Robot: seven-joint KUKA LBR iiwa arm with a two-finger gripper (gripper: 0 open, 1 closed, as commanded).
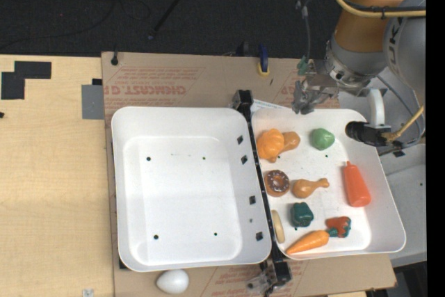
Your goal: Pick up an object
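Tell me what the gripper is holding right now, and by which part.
Nothing is held. The gripper hangs above the back edge of the right bin, with nothing between its jaws; the toy food, such as the green piece, lies loose in the bin.

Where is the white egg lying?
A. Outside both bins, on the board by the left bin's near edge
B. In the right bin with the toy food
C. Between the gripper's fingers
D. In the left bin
A: the white egg lies on the brown board, just outside the left bin.
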